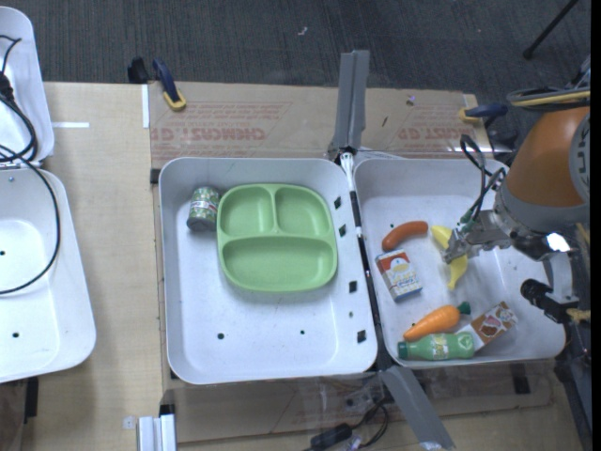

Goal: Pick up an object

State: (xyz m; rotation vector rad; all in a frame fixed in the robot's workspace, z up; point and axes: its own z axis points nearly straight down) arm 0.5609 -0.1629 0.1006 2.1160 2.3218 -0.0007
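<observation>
The right bin (526, 346) holds several toy items. A yellow banana (456, 272) lies near its middle, and my gripper (459, 248) is down on top of it, hiding the banana's middle part. Left of it lie an orange-red sausage (404, 234) and a small white and red carton (399, 274). Toward the bin's front are an orange carrot (435, 321), a green bottle (437, 348) on its side, and a small printed packet (495, 323). The grey arm with its orange band (552, 163) comes in from the right.
The left bin (263, 346) holds a green divided plate (277, 237) and a small can (202, 209) beside the plate's left edge. A grey divider bar (352, 101) stands behind the two bins. A clamp (169, 85) sits on the bench at the back left.
</observation>
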